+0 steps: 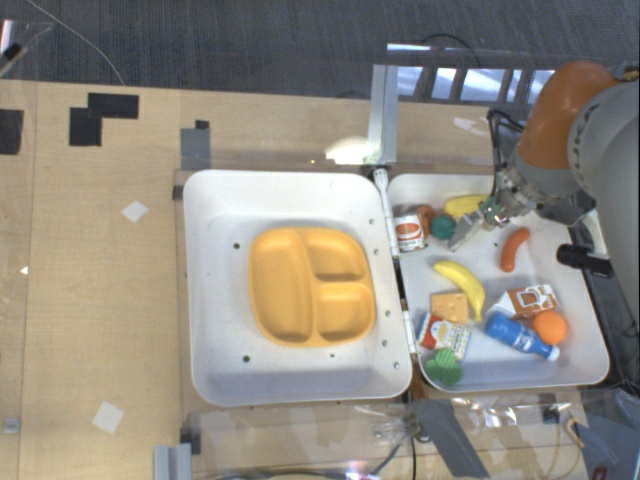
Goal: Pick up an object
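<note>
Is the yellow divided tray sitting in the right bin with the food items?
No, the yellow tray lies in the left bin.

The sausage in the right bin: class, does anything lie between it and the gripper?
Nothing visible does. The gripper hangs over the right bin, just left of the red sausage, with bare bin floor between them.

The arm (585,133) is cut off by the right edge. The gripper (478,220) hides part of a yellow item (463,206) behind it; finger state is indiscernible. Labels on the small can (410,232) and carton (530,299) are too small to read.
</note>
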Motion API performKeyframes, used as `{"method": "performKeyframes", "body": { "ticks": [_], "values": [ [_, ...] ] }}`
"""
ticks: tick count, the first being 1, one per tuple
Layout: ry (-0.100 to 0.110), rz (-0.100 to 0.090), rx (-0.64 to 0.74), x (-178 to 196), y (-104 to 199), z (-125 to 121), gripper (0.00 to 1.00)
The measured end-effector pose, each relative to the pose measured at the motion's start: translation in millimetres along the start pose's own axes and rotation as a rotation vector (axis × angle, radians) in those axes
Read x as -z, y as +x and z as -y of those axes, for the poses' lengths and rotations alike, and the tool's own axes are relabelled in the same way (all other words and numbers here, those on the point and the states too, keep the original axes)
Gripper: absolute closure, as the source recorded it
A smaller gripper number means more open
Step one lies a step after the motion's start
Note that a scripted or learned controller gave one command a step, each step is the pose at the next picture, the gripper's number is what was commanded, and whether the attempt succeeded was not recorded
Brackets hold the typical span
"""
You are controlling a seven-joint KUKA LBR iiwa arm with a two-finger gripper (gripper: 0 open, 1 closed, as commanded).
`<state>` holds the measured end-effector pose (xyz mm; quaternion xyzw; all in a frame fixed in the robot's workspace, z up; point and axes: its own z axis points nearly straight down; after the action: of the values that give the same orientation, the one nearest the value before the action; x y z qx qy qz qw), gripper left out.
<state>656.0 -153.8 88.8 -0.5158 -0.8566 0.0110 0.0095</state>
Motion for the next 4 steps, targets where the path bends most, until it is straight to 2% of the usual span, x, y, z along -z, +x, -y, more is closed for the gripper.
{"method": "performKeyframes", "body": {
  "ticks": [1, 2, 3, 4],
  "values": [
    [-0.002, -0.001, -0.286, -1.4, 12.0, -13.1, 0.0],
    [-0.028, -0.002, -0.508, 23.6, -18.1, -3.8, 0.0],
    [-0.026, 0.001, -0.375, 33.7, -8.0, -8.5, 0.0],
    [-0.026, -0.003, -0.58, -2.0, 16.7, -16.9, 0.0]
  ]
}}
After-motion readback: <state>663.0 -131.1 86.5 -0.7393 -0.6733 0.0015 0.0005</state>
